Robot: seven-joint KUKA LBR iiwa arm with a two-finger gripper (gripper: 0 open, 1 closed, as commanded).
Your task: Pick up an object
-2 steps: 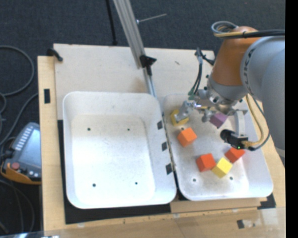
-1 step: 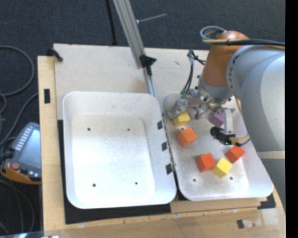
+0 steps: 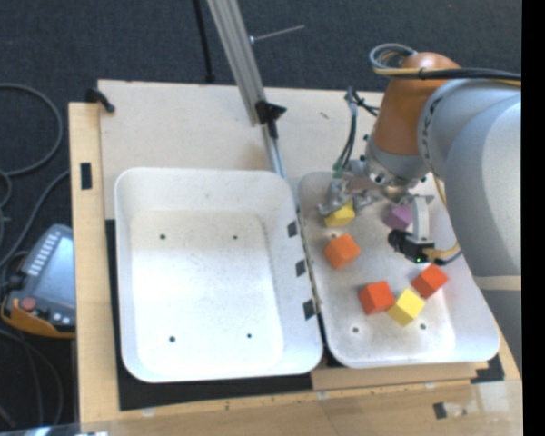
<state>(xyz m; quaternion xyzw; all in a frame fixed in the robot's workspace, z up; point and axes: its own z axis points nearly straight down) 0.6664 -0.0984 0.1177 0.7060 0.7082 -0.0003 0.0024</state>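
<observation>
1. Yellow block (image 3: 341, 215) is lying in the right bin (image 3: 472, 334), near that bin's far left corner, directly under the tool (image 3: 345, 196); this is judged to be the object being targeted.
2. The tool is sitting low over this block, with its metal parts crowding the block's upper edge. Whether it is open or closed, and whether the block is between its parts, cannot be told at this resolution.
3. Other candidates are resting in the same bin: an orange cube (image 3: 341, 250) just in front of the yellow block, a purple piece (image 3: 400, 214) to its right, a red-orange cube (image 3: 375, 297), a second yellow cube (image 3: 406, 308) touching or nearly touching it, and another red-orange cube (image 3: 430, 281) near the arm.
4. The left bin (image 3: 136, 243) is standing beside it on the bench (image 3: 182, 121).
5. Handling judgement: the yellow block is appearing small, rigid and light, probably foam or wood, with flat faces. It is unlikely to deform or break.
6. Recommended hold: two opposite flat side faces, centred, fingers square to the faces. A skewed approach is risking the block twisting or sliding out against the smooth bin floor.
</observation>
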